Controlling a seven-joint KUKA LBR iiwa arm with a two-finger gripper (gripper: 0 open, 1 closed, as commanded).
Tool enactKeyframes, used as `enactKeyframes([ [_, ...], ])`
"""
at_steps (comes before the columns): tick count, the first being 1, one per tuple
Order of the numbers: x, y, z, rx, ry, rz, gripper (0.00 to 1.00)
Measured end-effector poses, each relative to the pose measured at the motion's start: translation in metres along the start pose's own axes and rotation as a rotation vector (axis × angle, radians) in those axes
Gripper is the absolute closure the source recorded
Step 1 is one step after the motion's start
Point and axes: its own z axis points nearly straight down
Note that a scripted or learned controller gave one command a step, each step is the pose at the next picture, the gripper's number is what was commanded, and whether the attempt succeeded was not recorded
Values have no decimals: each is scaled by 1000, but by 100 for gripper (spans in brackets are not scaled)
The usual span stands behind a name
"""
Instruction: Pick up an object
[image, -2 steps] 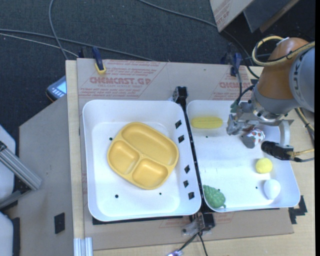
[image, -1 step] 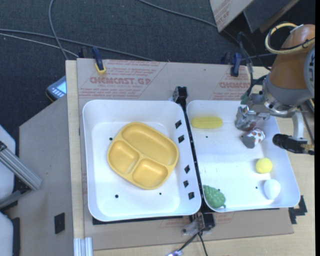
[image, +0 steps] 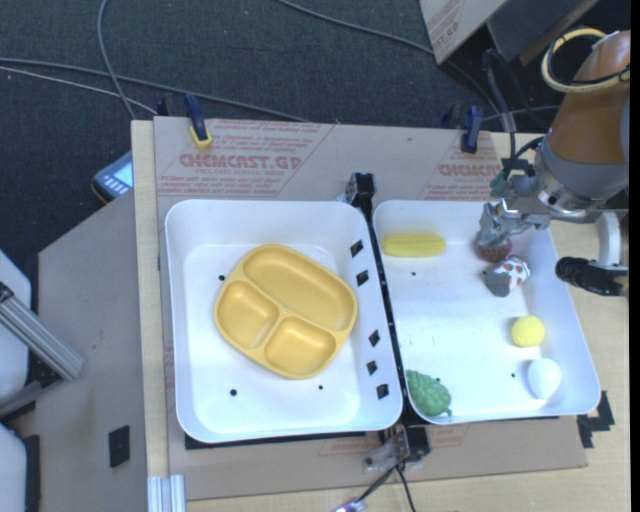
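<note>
The right bin holds several small objects. A yellow oblong piece lies near its back left. A red and white speckled object sits at the back right. A yellow ball and a white egg shape lie toward the front right, and a green broccoli-like piece rests at the front left corner. My gripper hangs low over the back right of this bin, right beside the speckled object on its left. I cannot tell whether it touches the object.
The left bin holds a yellow divided plate. A black divider with clips runs between the bins. Clamps sit on the cardboard backboard, and cables trail behind the bench.
</note>
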Motion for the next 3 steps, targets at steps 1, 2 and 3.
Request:
enactKeyframes([
  [1, 50, -3, -1, 6, 4, -4, 100],
  [2, 110, -12, -6, 6, 4, -6, 100],
  [3, 167, -21, -8, 7, 4, -5, 100],
])
